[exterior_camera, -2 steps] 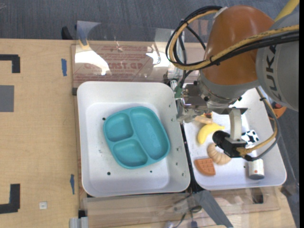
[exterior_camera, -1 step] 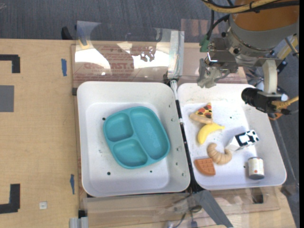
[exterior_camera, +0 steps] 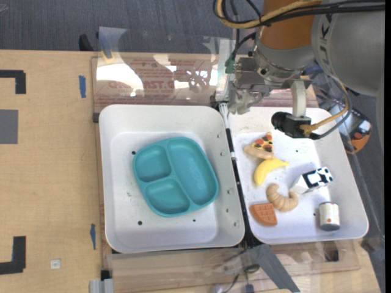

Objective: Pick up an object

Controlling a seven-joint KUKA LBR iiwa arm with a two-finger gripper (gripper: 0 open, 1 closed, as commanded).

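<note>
The right bin [exterior_camera: 351, 224] holds a pizza slice [exterior_camera: 261, 146], a yellow banana [exterior_camera: 267, 170], a croissant [exterior_camera: 282, 199], a waffle piece [exterior_camera: 264, 214], a black and white toy [exterior_camera: 317, 178] and a small silver can [exterior_camera: 328, 215]. My gripper [exterior_camera: 239, 102] hangs over the back left corner of that bin, near the divide between the bins. It stands above and behind the pizza slice, apart from every object. Nothing shows between its fingers.
The left bin [exterior_camera: 116, 127] carries a teal divided plate [exterior_camera: 175, 176]. A clear plastic sheet [exterior_camera: 159, 78] lies behind both bins. The brown bench top [exterior_camera: 43, 176] stretches to the left.
</note>
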